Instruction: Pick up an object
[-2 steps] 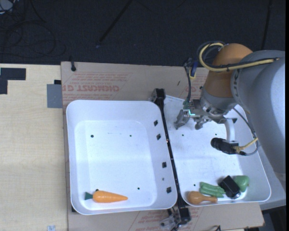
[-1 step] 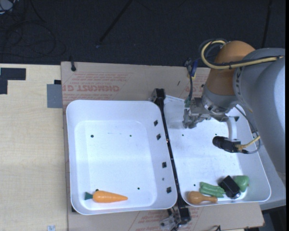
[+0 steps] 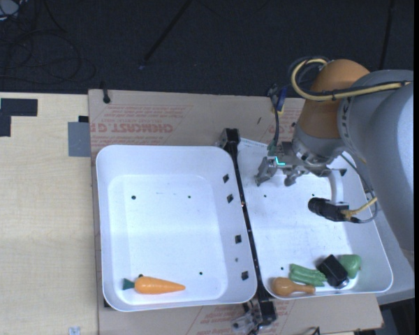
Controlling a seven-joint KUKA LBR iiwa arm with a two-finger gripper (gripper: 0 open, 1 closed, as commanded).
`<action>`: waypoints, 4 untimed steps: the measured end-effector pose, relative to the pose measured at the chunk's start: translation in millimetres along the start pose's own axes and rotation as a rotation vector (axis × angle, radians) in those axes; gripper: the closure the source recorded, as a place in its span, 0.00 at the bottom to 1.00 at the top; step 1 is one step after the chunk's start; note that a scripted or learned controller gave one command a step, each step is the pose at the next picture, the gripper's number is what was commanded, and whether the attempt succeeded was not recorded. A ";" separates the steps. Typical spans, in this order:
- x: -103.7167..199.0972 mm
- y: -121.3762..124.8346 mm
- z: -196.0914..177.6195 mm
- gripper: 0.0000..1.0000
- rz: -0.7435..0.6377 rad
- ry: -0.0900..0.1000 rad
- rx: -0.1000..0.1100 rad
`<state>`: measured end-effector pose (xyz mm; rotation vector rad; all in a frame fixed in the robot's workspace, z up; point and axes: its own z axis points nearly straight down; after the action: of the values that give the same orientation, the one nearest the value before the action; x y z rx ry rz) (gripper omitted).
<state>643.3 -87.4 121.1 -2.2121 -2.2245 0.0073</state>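
Observation:
My gripper hangs over the far left part of the right bin, its two fingers spread apart with nothing between them. At that bin's near edge lie a tan pear-shaped toy, a green pod-like toy, a black block and a light green piece, all well below the gripper. An orange carrot with a green top lies at the near edge of the left bin.
A black divider rail runs between the two bins. A black cable connector hangs off the arm over the right bin's right side. Both bins rest on a cardboard sheet on the wooden bench.

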 end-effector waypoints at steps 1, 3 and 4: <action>-36.3 1.6 -147.7 0.00 0.007 -0.005 -0.020; 25.9 -0.3 -226.1 1.00 0.000 0.001 -0.011; 82.9 -2.1 -237.6 1.00 0.001 0.001 -0.005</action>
<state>642.3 -4.4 358.7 -2.2154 -2.2252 0.0008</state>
